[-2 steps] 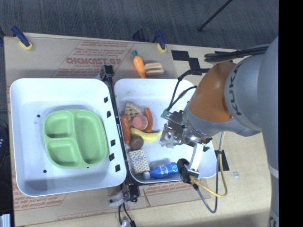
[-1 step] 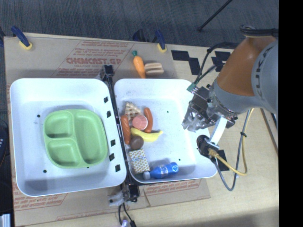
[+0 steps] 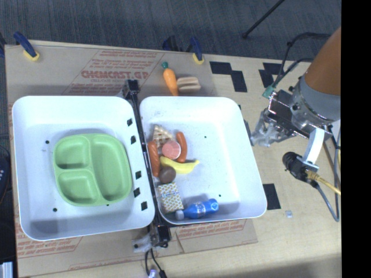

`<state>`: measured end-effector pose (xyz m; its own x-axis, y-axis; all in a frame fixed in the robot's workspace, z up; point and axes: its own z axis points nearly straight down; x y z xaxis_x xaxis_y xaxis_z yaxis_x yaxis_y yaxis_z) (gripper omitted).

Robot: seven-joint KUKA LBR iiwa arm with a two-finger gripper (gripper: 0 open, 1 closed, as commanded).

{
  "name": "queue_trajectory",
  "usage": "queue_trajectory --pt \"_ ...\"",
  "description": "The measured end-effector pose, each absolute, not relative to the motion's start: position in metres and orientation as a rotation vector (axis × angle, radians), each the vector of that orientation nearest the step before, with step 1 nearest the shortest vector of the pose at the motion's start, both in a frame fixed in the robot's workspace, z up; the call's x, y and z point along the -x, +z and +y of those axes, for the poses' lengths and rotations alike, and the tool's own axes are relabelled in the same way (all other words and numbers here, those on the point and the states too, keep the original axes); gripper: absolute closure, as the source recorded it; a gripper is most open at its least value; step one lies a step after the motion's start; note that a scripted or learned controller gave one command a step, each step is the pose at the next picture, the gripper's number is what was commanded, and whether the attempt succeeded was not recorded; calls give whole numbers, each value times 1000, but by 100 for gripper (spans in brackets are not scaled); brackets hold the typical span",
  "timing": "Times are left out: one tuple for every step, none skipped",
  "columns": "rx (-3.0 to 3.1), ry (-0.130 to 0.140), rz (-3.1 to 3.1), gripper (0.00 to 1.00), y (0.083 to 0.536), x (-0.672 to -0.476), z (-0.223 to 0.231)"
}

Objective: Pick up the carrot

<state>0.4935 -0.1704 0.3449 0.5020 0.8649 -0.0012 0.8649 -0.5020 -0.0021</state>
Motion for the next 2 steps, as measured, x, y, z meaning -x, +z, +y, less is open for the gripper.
queue_trajectory --pt "2752 8 -1502 100 236 -475 -105" --pt "2752 4 -1511 100 268 -476 -180"
